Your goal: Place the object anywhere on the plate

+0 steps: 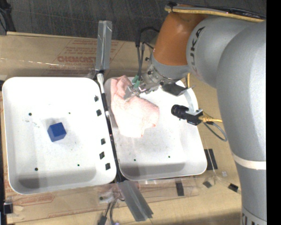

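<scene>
Grey arm [234, 78] over two white bins [18, 125], one blue cube [56, 131]

Blue cube [57, 131] in left bin [18, 102]; end effector [136, 89] over pink plate [133, 114].

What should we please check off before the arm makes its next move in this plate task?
1. Blue block located, in the left bin: ok.
2. Pink plate located, in the right bin: ok.
3. Block on the plate: not ok.
4. Tool over the block: not ok; it sits at the plate's far edge.
5. Tool carrying the block: not ok.
6. Block free of the bin walls: ok.
</scene>
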Motion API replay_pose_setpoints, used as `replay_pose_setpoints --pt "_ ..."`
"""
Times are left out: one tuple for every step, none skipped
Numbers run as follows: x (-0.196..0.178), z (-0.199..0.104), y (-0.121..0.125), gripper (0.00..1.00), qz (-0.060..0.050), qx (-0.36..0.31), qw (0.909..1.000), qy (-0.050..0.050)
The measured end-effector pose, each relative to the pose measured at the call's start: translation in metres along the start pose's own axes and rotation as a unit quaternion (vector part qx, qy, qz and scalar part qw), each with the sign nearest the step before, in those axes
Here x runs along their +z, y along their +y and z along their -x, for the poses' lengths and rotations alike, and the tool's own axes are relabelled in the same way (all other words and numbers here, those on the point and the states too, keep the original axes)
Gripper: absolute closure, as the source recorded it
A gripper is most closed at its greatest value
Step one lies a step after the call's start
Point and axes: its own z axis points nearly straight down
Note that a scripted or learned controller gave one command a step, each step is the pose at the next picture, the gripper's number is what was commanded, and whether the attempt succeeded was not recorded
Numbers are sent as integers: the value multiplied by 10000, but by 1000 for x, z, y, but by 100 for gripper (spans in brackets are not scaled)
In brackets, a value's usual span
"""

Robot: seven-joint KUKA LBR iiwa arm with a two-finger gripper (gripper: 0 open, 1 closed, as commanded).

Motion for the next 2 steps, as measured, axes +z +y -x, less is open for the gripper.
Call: replay_pose_setpoints --pt "-10 -1 1 100 2 -35 10000 -3" --pt "2 -46 4 100 -13 -2043 9789 3"
